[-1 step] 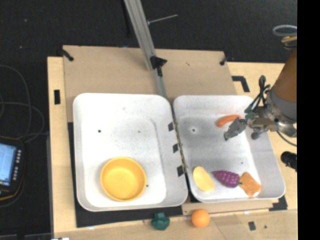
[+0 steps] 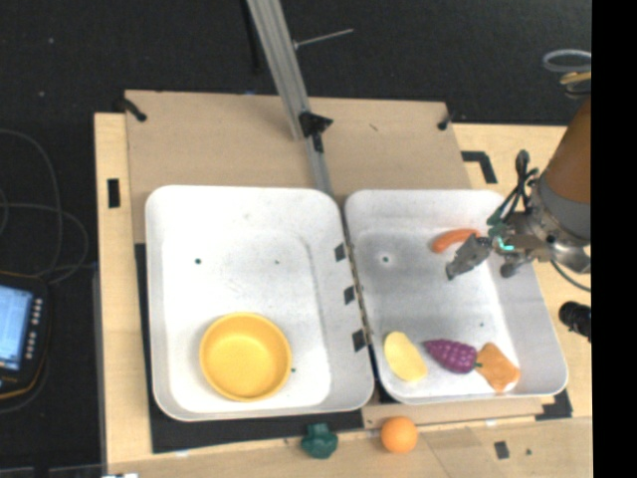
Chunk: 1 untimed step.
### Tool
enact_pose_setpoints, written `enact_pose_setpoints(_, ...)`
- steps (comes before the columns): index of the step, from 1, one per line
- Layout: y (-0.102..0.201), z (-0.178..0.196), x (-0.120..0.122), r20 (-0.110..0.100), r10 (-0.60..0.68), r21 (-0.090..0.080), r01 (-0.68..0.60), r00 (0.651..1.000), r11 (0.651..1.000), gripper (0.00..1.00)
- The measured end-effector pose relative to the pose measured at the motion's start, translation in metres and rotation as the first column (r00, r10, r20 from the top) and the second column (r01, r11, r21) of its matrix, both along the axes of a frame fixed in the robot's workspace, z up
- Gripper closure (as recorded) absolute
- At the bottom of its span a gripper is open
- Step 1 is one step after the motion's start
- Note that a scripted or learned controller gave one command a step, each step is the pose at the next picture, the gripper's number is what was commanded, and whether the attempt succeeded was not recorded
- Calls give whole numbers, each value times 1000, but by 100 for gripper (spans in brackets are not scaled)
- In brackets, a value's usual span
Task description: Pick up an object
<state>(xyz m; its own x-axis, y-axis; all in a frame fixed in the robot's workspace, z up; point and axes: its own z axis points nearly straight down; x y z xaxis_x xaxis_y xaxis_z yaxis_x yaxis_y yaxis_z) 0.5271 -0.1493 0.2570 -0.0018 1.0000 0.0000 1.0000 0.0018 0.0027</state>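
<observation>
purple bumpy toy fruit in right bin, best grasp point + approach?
Grip the purple bumpy toy fruit across its short width at mid-body, coming straight down from above. It lies flat and elongated along the right white bin's near wall, with a pale yellow piece and an orange piece close at its ends, so fingers probably fit best on its long flanks, not its ends.

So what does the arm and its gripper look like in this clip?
The arm shows a broad orange section above a grey wrist. Dark cables loop along its left side, and a small green-teal light glows at the wrist. The gripper is dark grey metal with two slim fingers.
</observation>
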Motion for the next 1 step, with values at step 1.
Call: enact_pose_setpoints(1,1,-42,2,-5,-2,-1,2,1000,1000,0)
